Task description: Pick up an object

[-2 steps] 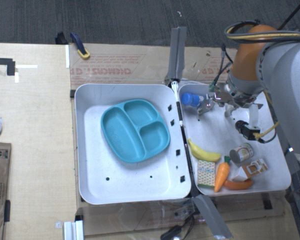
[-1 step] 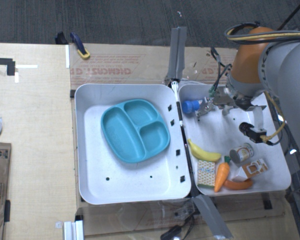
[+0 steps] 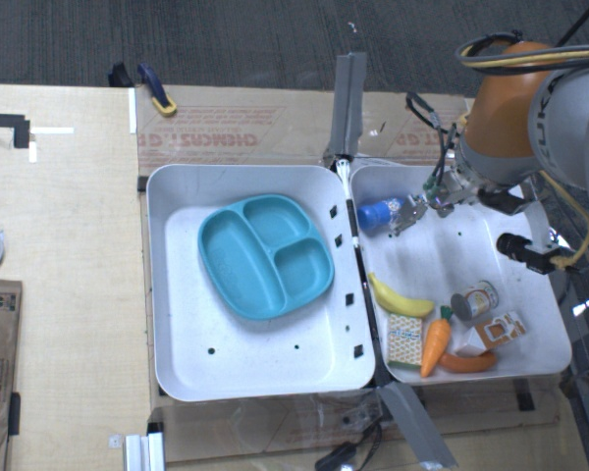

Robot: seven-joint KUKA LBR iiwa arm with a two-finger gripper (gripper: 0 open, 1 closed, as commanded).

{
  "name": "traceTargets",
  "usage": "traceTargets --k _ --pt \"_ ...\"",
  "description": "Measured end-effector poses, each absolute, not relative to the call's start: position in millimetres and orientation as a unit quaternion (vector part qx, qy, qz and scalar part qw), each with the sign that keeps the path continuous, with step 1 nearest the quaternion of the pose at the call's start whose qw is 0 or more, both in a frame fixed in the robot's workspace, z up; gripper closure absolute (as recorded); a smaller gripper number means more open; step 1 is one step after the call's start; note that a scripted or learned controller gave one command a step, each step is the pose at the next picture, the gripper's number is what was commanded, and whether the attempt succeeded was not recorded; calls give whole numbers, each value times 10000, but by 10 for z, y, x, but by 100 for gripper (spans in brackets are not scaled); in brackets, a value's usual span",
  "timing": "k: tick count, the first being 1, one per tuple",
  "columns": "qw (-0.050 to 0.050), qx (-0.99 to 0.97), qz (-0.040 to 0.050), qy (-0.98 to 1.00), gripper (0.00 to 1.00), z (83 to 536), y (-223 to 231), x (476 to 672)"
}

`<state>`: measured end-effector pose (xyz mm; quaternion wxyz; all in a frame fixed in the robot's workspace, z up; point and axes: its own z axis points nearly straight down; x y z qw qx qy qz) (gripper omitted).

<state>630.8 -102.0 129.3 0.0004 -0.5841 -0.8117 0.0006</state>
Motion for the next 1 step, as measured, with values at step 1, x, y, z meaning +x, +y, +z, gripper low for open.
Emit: traceTargets --k 1 --pt "0 -6328 8 -7743 0 1128 -1898 6160"
